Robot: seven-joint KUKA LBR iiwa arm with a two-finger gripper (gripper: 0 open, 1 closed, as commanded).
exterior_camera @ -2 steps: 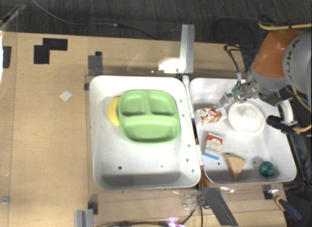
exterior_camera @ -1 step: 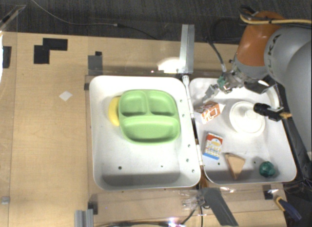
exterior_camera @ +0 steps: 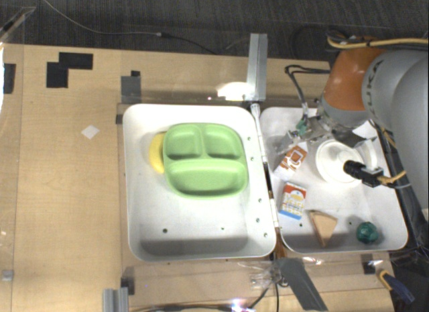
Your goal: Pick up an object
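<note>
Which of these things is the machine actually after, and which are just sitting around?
Likely candidates, in the right bin near the gripper: orange-white packet, white cup, small carton, tan wedge, green ball.

Lying about, in the left bin: green tray, yellow item.

A yellow thing [exterior_camera: 156, 153] lies mostly hidden under the green tray [exterior_camera: 203, 158].

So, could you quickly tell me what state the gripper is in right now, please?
Gripper: low over the right bin's far left corner; open or shut cannot be told.
</note>
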